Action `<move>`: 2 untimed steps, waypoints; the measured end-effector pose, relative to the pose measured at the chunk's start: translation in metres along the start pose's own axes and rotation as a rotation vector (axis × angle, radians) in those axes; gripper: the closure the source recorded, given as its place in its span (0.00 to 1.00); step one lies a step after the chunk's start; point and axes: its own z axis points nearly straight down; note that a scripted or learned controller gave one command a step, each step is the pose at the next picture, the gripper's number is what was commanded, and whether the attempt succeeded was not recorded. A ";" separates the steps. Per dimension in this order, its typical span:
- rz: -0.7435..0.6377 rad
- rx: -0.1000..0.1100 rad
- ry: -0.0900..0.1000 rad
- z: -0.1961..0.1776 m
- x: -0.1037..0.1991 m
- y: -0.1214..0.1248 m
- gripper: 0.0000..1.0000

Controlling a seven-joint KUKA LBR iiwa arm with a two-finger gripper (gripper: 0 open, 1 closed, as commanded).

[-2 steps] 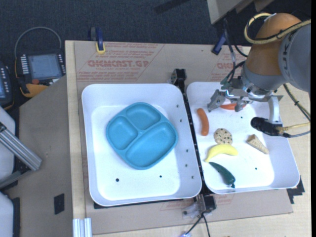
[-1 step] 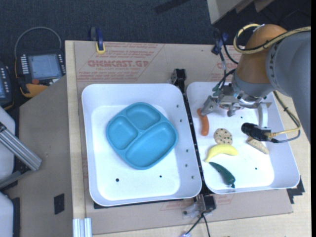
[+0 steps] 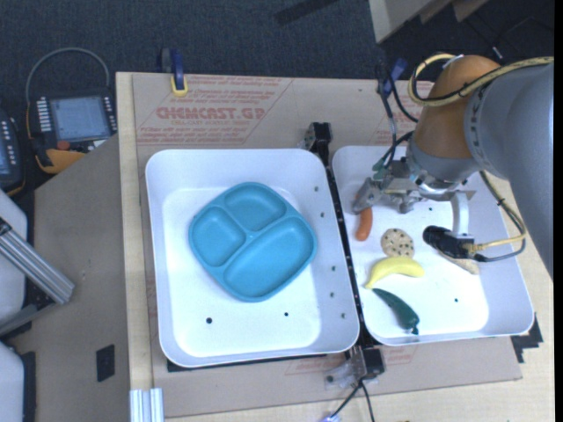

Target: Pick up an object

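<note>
right bin [image 3: 471, 301], by its left wall | carrot [image 3: 362, 226]: small, orange, stubby, smooth, lying flat just beside gripper [image 3: 364, 202] tip | gripper open or closed: cannot tell | near carrot: cookie [image 3: 398, 241], banana [image 3: 395, 271], green pepper [image 3: 398, 309] | left bin [image 3: 176, 323]: blue divided plate [image 3: 252, 240]

Two shallow white bins sit on the bench, one [image 3: 176, 323] at nine o'clock in the view and one [image 3: 475, 306] at three o'clock. The nine o'clock bin holds one blue divided plate [image 3: 252, 240]. The three o'clock bin holds four items, one of each kind: one orange carrot [image 3: 362, 225] at its nine o'clock edge, one round speckled cookie [image 3: 398, 241] just inside that, one yellow banana [image 3: 394, 271] at eight o'clock, and one green pepper [image 3: 398, 309] at seven o'clock.
</note>
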 end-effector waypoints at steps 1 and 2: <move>0.001 -0.005 0.000 -0.012 0.000 0.001 1.00; 0.001 -0.010 -0.002 -0.058 -0.006 0.000 1.00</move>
